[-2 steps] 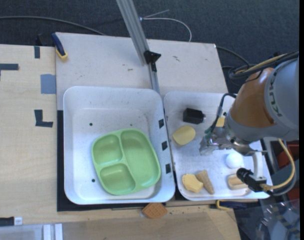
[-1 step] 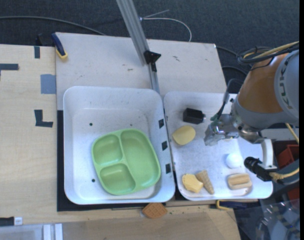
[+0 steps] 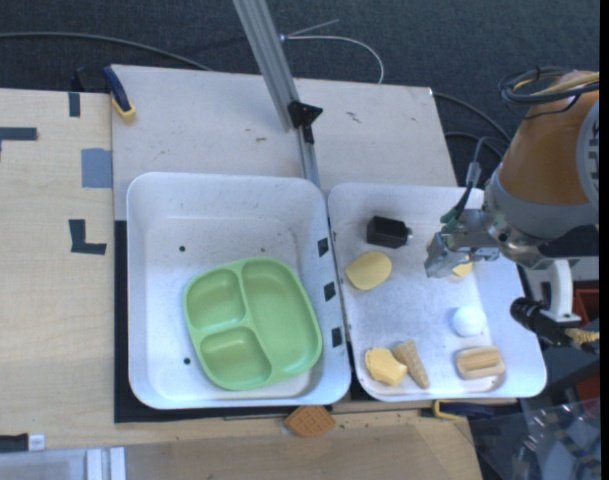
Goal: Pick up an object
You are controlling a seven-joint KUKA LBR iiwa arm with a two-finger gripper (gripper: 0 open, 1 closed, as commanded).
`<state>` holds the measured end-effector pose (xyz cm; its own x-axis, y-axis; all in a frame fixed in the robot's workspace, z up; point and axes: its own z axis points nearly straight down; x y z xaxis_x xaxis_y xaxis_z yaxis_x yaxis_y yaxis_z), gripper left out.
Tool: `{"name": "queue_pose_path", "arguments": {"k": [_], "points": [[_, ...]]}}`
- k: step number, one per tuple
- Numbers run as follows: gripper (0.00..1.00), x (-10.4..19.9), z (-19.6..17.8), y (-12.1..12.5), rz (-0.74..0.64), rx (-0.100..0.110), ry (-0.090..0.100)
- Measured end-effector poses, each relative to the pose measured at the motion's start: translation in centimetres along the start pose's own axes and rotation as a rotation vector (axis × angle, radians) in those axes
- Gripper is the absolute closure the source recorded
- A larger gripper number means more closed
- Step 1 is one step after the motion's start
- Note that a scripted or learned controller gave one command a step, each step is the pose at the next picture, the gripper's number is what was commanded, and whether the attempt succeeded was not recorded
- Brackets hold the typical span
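So the counter [image 3: 214,118] holds two white bins. The left bin [image 3: 149,268] has a green divided plate [image 3: 252,321] in it. The right bin [image 3: 514,363] holds the small stuff: a black block [image 3: 388,232] near its top, a yellow lump [image 3: 368,270] just below that, a white ball [image 3: 469,320] at right, and a yellow piece [image 3: 385,366], a cone [image 3: 411,362] and a tan roll [image 3: 478,361] along the bottom.

The end effector [image 3: 452,253] sits low at the right bin's upper right, over something yellowish. Honestly can't tell if it's apart or clamped. Risks, I'd guess: it's close to the bin wall, so it could clip the rim, or close on air and come up with nothing.
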<state>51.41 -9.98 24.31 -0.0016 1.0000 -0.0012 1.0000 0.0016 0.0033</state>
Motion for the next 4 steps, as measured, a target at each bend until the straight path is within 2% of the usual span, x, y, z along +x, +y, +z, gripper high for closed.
{"name": "queue_pose_path", "arguments": {"k": [1,2,4], "points": [[1.0,5.6,-0.6,1.4,-0.006,0.004,0.003],[1.0,9.8,0.4,2.9,-0.004,0.005,0.002],[1.0,19.7,-0.5,5.8,-0.005,0.004,0.003]]}}
